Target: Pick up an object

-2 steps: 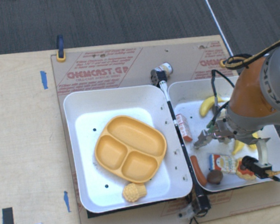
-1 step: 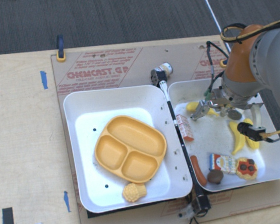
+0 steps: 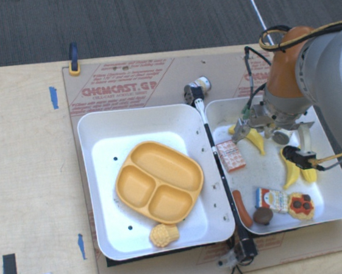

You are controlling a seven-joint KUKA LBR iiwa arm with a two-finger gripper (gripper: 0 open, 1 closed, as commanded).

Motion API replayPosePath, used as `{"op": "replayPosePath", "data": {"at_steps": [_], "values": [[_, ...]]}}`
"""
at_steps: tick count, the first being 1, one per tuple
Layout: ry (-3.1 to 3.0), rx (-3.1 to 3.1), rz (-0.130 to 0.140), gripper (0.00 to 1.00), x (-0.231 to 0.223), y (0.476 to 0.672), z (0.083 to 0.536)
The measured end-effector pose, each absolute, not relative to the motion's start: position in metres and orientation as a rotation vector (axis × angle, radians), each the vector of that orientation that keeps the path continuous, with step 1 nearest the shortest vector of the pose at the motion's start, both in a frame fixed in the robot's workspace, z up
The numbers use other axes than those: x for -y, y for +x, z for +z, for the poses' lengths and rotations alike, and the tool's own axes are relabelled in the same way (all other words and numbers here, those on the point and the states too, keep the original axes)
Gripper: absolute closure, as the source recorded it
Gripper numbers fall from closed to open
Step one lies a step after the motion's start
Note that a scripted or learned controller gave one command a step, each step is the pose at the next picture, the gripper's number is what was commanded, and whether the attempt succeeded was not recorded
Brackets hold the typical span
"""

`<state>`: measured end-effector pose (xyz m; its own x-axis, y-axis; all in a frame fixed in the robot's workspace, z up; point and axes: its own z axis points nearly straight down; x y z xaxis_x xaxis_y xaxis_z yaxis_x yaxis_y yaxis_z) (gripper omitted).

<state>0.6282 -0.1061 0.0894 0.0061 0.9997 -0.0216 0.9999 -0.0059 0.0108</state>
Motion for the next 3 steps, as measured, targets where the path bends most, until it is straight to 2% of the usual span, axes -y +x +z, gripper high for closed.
{"op": "replayPosePath", "data": {"at_steps": [1, 2, 3], "values": [[2.215, -2.207, 0.0, 1.0, 0.1, 0.629, 0.098], [2.219, -2.223, 0.003, 1.0, 0.035, 0.595, 0.185], [2.223, -2.223, -0.001, 1.0, 0.018, 0.529, 0.215]]}}
